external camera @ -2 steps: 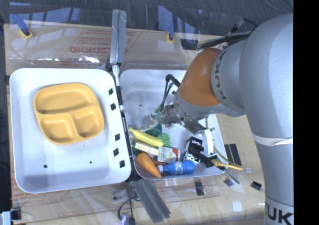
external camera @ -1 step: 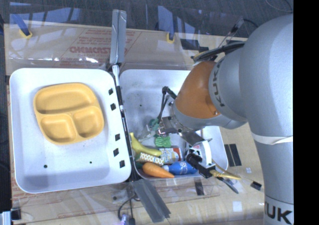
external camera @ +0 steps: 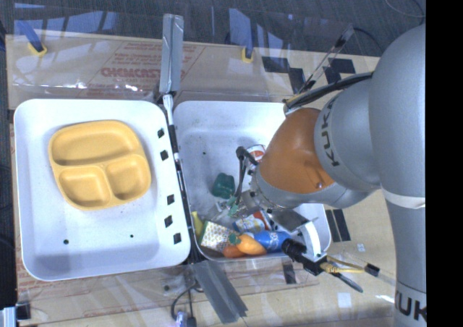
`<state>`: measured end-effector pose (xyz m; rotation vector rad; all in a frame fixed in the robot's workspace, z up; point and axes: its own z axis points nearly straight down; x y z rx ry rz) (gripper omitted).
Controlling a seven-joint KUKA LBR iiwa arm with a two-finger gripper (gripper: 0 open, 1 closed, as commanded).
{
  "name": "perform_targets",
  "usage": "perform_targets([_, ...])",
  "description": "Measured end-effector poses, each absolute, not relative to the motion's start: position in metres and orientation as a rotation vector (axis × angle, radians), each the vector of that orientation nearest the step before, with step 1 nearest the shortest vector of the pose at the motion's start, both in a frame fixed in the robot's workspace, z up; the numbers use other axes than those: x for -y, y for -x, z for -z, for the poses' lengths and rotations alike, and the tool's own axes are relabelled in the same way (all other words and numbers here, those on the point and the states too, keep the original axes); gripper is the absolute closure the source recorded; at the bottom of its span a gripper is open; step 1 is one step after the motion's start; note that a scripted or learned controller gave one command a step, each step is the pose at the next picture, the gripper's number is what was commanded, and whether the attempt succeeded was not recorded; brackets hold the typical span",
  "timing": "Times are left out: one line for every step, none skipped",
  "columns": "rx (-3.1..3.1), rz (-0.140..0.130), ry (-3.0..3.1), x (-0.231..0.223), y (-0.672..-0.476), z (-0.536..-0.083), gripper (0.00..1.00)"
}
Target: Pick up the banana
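Note:
A small yellow sliver [external camera: 197,225] shows against the left wall of the right bin [external camera: 210,126], near its front; it may be the banana, mostly hidden by other items. My gripper [external camera: 244,206] hangs under the orange wrist band, low in the right bin and down among the pile of objects. It is to the right of the yellow sliver. The arm's bulk covers the right half of that bin.
The pile in the right bin holds a green object [external camera: 223,185], a checkered packet [external camera: 215,234], an orange carrot-like piece [external camera: 244,246] and a blue item [external camera: 273,239]. The left bin [external camera: 36,246] holds a yellow divided tray [external camera: 100,163]. A metal divider [external camera: 171,58] stands between the bins.

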<state>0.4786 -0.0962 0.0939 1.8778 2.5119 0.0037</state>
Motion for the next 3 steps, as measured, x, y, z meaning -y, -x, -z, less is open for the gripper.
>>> perform_targets([-2.512,-0.004,-1.878,0.096,-0.479,-0.094,0.00])
perform_targets([-2.501,0.001,-1.905,0.060,-0.477,-0.191,0.00])
perform_targets([-2.709,0.003,-1.598,-0.008,-0.477,-0.191,0.00])
